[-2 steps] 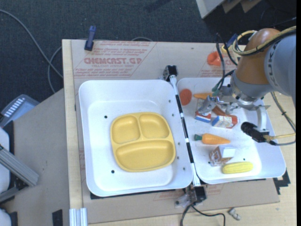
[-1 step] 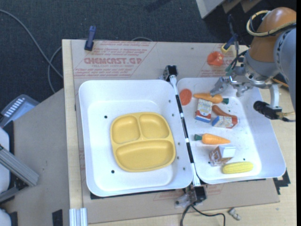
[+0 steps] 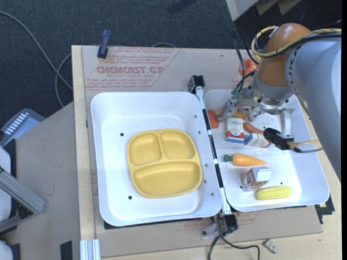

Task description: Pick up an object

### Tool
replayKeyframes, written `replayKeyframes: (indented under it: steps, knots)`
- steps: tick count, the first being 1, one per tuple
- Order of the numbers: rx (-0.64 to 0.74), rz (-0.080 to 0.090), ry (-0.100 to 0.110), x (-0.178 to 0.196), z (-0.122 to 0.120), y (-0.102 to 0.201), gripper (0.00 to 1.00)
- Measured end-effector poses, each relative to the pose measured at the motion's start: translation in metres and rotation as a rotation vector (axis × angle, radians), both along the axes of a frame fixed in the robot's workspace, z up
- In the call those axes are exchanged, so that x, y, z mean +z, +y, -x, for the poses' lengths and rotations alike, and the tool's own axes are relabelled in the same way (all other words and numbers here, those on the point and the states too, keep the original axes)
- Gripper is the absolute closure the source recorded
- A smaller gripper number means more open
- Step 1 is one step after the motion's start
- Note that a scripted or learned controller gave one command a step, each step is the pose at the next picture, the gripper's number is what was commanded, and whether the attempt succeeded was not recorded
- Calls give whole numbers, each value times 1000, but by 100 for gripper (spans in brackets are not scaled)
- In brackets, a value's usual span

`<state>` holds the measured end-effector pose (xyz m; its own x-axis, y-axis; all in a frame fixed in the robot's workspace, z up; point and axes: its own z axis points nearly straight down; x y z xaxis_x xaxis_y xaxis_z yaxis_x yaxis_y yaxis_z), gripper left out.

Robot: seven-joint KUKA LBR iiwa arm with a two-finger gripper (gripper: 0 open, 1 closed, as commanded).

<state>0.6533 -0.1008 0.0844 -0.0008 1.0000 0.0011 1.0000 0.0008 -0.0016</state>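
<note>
Arm low over the right bin's clutter

We see the gripper (image 3: pixel 245 112) down in the right bin (image 3: pixel 309 169), just above a small white carton (image 3: pixel 235 129) with a red and orange label, lying flat. Whether its fingers grip anything we cannot tell. Below the carton lie a carrot (image 3: pixel 246 159), a brown packet (image 3: pixel 254 177) and a corn cob (image 3: pixel 274 193).
</note>
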Motion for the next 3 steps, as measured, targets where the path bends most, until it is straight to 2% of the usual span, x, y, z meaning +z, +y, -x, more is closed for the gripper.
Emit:
replayKeyframes:
  steps: [1, 2, 3]
  knots:
    - [-2, 2, 3, 0, -12, -64, 0]
    - [-1, 1, -2, 0, 58, -38, 0]
    - [-1, 1, 1, 0, -10, -66, 0]
